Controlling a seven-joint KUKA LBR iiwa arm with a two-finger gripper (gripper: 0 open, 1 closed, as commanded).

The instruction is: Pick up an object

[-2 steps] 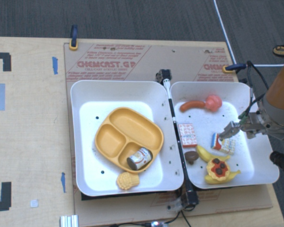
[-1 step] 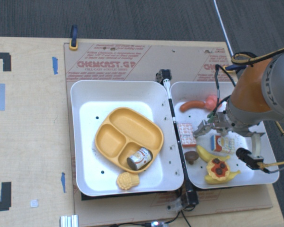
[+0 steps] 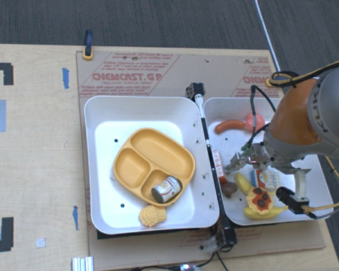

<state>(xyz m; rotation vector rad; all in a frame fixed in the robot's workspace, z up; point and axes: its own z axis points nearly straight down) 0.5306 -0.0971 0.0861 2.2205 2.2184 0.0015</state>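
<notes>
My gripper (image 3: 250, 161) hovers over the right bin (image 3: 322, 199); I cannot tell its state. Next: descend onto the toy banana (image 3: 244, 183).

Red "CHEMCAST GP" print, upside down, on brown board (image 3: 158, 72) under bins

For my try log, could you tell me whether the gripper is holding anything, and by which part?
It cannot be told. The gripper is down in the right bin among the toys, but no object shows between its fingers.
</notes>
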